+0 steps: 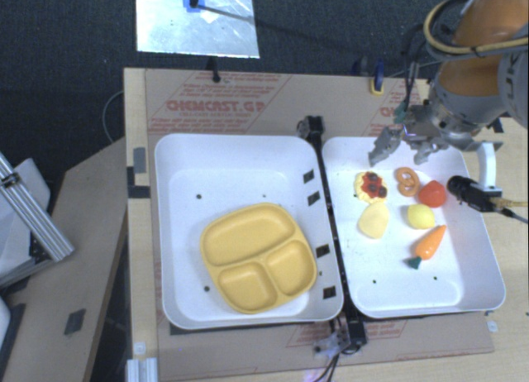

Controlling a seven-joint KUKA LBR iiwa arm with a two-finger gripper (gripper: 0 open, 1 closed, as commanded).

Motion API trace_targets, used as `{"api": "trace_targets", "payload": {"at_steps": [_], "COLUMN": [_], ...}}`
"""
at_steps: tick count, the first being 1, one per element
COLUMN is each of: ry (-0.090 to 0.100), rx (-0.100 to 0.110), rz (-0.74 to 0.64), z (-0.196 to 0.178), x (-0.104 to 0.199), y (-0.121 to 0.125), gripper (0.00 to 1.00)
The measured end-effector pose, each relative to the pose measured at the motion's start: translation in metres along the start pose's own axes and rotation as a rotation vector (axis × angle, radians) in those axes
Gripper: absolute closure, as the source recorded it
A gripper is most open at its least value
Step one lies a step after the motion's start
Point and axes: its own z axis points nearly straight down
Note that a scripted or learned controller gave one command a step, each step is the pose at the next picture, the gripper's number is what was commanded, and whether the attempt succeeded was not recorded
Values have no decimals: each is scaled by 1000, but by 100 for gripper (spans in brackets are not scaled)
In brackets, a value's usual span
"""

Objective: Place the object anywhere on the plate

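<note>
A yellow three-compartment plate (258, 258) lies in the left bin (190, 174) with nothing on it. In the right bin (463, 281) lie a small pizza slice (371, 185), a pretzel ring (406, 180), a red tomato (431, 193), a pale yellow piece (374, 221), a lemon (421, 217) and an orange carrot (429, 242). My gripper (405, 147) hangs open over the back of the right bin, just above the pizza slice and pretzel, with nothing between its fingers.
A black divider with clips (324, 207) runs between the two bins. A black cylindrical part (469, 190) juts in at the right bin's edge. A shiny metal sheet (197, 10) lies behind the bench.
</note>
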Motion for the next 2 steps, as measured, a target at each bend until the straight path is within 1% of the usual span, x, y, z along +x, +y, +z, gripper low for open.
{"api": "trace_targets", "payload": {"at_steps": [1,2], "ry": [-1,-1], "rx": [-12,-10], "rz": [-2,-1], "z": [-7,35], "x": [0,4], "y": [2,4], "gripper": [0,0]}}
